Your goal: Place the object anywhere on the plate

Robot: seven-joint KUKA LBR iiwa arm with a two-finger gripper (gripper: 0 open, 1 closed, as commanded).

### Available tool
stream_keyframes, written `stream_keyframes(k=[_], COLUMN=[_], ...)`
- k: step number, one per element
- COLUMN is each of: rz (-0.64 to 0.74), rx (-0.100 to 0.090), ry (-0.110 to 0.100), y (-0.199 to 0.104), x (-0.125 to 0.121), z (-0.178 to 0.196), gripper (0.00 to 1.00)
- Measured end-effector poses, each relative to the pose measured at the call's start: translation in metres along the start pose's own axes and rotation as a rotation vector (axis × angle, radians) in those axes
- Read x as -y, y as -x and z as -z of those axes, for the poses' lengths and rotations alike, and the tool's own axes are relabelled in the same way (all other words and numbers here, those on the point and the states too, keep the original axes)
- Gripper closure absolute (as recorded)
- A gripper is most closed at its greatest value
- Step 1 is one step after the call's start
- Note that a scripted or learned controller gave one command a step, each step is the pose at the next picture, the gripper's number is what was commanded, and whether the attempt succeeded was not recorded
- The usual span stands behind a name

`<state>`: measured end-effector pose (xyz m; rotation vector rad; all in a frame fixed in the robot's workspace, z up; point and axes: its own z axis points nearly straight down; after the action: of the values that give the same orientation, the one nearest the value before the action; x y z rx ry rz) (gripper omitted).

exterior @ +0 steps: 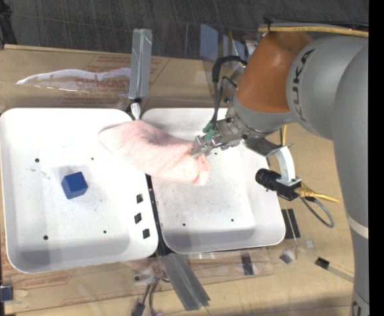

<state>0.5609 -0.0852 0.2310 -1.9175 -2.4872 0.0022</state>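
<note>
My gripper (204,145) hangs over the right bin (244,206), near its far left part, its tip pressed into the near end of a pink cloth (154,149). Whether my fingers are apart or closed on the fabric I cannot tell; the wrist hides them from above. The cloth stretches from my gripper out to the left, lying across the rims where the two bins meet, with its far end resting in the left bin (21,176). A darker smudge marks its middle. It looks bunched and slightly lifted at the end next to my gripper.

My arm (310,71) comes in from the right, the orange band just above the wrist, grey casing beyond it. A black fitting with a yellow cable (318,196) sits at the right bin's right rim.

In the left bin, well apart from the cloth, a small blue cube (75,184) sits on the white floor, toward the near left. Both bins rest on a brown cardboard sheet (67,78), and a grey post (139,68) stands at the far side, between the bins.
</note>
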Motion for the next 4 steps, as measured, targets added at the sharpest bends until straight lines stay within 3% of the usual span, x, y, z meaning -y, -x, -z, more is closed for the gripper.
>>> stream_keyframes(k=[2,3,4], rz=[0.811,1.214,1.316], rx=[0.003,0.003,0.002], ry=[0.003,0.003,0.002], y=[-0.087,-0.130,-0.177], x=[-0.051,-0.075,-0.086], z=[0.014,0.003,0.010], gripper=[1.00,1.00,1.00])
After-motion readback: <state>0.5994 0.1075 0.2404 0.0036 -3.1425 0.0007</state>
